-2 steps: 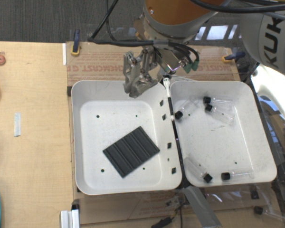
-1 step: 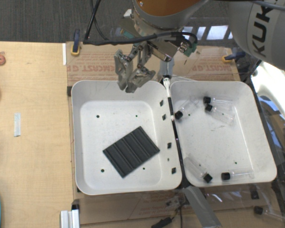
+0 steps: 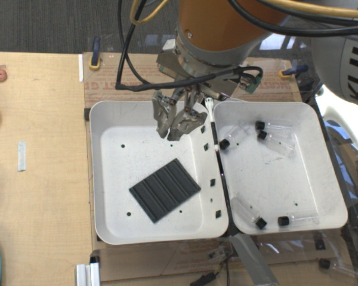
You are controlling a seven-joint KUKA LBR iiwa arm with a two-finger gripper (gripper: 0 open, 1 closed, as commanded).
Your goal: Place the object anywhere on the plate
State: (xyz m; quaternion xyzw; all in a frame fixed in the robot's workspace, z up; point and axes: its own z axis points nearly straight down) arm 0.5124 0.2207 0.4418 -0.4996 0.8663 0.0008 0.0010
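Although the gripper (image 3: 179, 123) hangs over the far part of the left bin (image 3: 98, 159), just beyond the dark ribbed plate (image 3: 165, 189), I cannot tell whether it is open or closed. The grey metal there is too tangled to read, and nothing shows plainly in its hold. The plate lies flat on the bin floor, turned at a slant, towards the near side and apart from every wall.

The object is most likely one of the capped tubes, clear with black caps. Those I can see lie in the right bin (image 3: 322, 159): a far pair (image 3: 274, 137) close together, a lone tube (image 3: 230, 140) by that bin's left wall, and two near tubes (image 3: 298, 219) along the near wall.

If a tube is already in the gripper, the step in hand would be the carry. The next move then calls for a short travel towards the near side until the gripper stands over the plate, then a low descent and a gentle release. A round tube could roll, so it should be laid along the ribs rather than across them.

If the gripper is bare, the task has hardly begun. The arm would then have to cross the shared wall to the right, and the lone tube is the closest one to go for.
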